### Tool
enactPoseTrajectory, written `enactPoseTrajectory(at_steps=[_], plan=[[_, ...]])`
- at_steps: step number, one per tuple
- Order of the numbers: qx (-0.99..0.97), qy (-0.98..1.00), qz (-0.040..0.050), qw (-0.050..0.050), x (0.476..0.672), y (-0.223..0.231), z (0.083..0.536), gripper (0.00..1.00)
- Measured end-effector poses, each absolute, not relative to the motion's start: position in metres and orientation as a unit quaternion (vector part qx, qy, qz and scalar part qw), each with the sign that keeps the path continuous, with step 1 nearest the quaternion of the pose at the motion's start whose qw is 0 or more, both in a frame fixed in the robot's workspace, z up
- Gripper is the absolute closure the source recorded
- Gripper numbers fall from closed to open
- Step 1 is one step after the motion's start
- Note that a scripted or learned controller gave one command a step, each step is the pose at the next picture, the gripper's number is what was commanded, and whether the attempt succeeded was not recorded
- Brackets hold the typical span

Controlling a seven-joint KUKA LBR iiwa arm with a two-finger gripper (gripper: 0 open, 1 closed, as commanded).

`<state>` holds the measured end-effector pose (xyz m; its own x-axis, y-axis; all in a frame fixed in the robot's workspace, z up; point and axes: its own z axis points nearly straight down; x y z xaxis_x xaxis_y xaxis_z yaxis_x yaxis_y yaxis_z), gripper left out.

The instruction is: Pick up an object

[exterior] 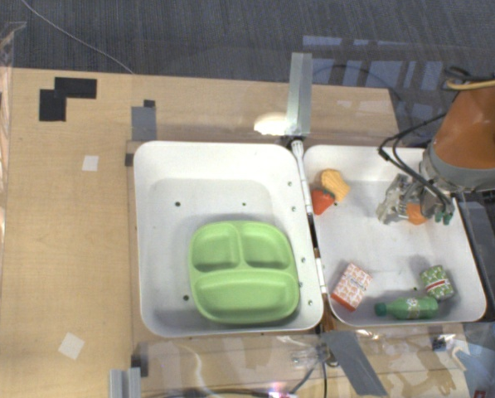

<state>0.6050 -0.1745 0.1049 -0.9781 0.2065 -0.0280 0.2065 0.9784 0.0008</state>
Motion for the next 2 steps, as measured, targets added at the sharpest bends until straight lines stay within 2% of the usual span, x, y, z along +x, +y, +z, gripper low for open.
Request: enactPoseTrajectory(at_steps=[1, 2], plan=[[0.259, 0.966, 0.0021, 0.007, 0.625, -0.117, 0.09, 1.0], [0.308, 0.951, 0.0042, 0.009, 0.61, -0.036, 0.192, 1.0]])
